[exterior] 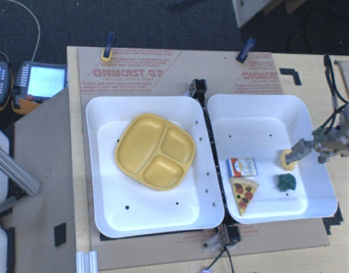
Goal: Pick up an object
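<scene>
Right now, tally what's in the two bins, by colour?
Yellow: 2, divided plate in the left bin; small yellow piece by the gripper in the right bin
Green: 1, lump
Multicolour: 2, pizza slice, small carton
Total: 5

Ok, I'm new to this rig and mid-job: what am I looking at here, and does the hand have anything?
One camera looks down at a slant on a bench with two white bins. The left bin holds a yellow divided plate. The right bin holds a small carton, a toy pizza slice, a green lump and a yellow piece. The arm comes in from the right; its hand sits right at the yellow piece, but I can't tell whether it grips it.
</scene>
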`<state>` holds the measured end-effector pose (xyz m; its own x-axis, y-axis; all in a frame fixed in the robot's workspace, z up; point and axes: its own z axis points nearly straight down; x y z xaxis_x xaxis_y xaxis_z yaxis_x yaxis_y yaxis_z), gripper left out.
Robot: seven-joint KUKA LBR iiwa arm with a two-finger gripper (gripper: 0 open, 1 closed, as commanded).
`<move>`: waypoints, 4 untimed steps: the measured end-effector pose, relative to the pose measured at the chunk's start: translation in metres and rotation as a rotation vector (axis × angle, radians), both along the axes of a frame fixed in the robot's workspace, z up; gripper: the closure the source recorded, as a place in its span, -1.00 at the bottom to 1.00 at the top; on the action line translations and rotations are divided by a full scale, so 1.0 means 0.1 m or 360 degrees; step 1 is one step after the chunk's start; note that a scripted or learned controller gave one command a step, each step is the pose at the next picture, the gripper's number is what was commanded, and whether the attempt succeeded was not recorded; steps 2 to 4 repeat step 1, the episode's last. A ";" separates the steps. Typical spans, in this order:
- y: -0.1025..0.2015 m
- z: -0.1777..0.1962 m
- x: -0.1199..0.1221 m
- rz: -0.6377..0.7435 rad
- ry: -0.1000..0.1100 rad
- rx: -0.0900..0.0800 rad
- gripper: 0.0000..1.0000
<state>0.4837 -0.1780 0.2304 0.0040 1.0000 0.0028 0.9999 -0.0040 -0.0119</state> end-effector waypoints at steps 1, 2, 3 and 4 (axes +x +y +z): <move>0.00 0.06 0.03 0.0006 -0.0019 -0.0005 -1.00; 0.00 0.06 0.03 0.0006 -0.0019 -0.0005 -1.00; 0.00 0.06 0.03 0.0006 -0.0019 -0.0005 -1.00; 0.00 0.06 0.03 0.0006 -0.0019 -0.0005 -1.00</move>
